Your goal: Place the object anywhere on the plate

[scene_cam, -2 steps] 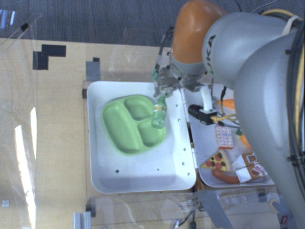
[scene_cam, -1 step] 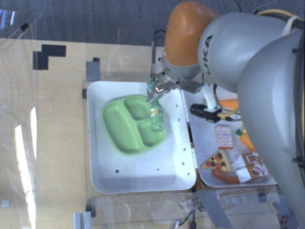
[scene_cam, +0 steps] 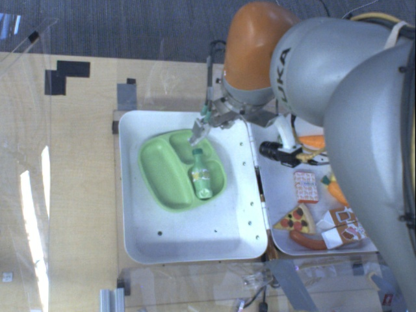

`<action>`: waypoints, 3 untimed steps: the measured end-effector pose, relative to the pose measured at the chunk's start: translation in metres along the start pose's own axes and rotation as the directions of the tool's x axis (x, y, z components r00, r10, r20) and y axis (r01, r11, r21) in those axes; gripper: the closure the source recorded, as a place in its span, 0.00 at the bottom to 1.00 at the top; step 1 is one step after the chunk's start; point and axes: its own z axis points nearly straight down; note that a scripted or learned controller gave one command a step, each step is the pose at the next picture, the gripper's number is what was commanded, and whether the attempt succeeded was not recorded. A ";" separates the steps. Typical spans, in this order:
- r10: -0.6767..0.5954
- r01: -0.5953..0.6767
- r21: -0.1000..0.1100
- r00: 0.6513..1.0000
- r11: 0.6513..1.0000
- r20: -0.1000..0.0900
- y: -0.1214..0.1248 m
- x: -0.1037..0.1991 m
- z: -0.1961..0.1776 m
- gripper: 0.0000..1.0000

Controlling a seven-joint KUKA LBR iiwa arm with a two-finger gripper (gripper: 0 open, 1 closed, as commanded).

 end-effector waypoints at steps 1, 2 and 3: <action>0.031 -0.031 -0.003 1.000 1.000 0.002 0.005 -0.054 -0.201 0.00; 0.012 -0.012 -0.001 1.000 1.000 0.002 -0.026 -0.115 -0.199 0.00; -0.097 0.097 -0.001 0.995 0.995 0.004 -0.066 -0.187 -0.192 0.00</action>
